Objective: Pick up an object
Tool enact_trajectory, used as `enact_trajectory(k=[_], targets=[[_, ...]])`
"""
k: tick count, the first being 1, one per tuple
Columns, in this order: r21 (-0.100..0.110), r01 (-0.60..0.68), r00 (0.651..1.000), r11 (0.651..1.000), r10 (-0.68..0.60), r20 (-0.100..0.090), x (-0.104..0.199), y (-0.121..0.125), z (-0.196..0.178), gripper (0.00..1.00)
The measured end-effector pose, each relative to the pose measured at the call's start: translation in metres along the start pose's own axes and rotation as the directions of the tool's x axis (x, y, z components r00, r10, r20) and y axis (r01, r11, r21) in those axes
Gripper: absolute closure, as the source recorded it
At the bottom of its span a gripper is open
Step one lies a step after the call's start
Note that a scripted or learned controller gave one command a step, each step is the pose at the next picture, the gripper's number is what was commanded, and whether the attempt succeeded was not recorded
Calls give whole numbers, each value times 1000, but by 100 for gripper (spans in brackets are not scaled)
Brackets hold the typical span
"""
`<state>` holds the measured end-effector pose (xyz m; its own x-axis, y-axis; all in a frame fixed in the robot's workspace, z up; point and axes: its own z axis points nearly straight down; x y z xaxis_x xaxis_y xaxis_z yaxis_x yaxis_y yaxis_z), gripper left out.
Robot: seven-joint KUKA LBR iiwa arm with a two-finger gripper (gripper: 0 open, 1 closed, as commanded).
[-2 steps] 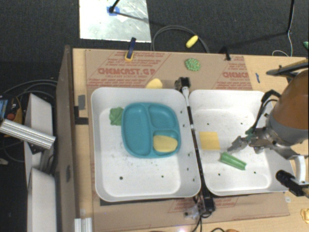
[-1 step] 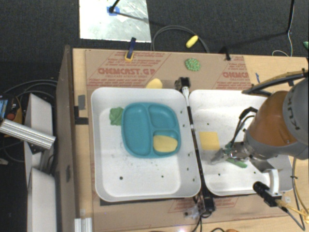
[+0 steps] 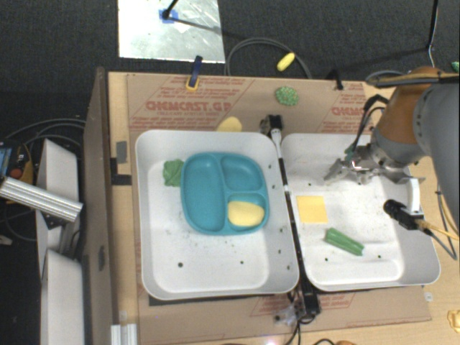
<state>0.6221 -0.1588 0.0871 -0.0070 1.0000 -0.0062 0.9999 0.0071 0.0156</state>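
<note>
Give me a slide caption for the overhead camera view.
KUKA arm's gripper over the right bin holding a yellow square and green piece; blue divided plate in the left bin.

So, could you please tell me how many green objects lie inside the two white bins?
2: a green leafy piece beside the blue plate, left bin; a green pod, right bin.

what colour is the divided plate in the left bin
Teal blue. The divided plate shows plainly in the camera view, with a yellow piece in one compartment.
</note>
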Motion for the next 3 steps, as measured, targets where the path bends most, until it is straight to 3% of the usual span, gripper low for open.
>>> enact_trajectory(k=[1,2,3], targets=[[12,-8,1000,1000,8,-4,-17,-45,-74,0],[23,-7,1000,1000,8,-11,17,-120,-3,0],[17,0,1000,1000,0,-9,66,-136,1,0]])
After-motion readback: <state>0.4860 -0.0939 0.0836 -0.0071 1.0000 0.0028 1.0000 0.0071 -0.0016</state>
